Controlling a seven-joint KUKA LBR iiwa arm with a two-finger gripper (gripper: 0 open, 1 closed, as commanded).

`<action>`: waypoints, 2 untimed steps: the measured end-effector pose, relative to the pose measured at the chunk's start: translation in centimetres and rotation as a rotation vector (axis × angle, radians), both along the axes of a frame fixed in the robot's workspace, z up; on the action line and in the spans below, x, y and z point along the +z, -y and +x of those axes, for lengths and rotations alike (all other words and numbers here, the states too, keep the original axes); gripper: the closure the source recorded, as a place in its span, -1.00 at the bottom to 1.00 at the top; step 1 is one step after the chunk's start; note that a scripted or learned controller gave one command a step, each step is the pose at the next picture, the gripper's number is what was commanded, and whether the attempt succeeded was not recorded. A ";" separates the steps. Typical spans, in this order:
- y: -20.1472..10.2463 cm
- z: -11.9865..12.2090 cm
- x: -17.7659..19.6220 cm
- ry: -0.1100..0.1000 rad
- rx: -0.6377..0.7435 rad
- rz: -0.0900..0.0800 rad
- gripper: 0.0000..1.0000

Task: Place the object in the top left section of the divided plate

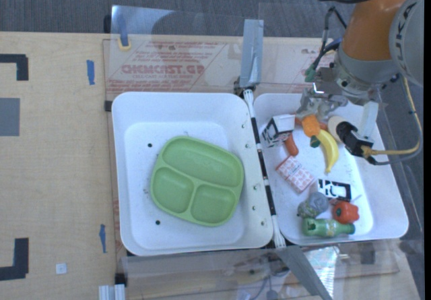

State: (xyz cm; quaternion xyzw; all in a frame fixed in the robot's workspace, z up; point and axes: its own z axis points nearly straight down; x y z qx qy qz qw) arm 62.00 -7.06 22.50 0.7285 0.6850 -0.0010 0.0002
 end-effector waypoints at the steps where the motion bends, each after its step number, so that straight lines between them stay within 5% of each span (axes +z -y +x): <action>1: -4.7 -2.5 -4.1 -0.002 0.168 0.003 1.00; 2: -9.7 -4.7 -3.9 0.001 0.251 0.004 1.00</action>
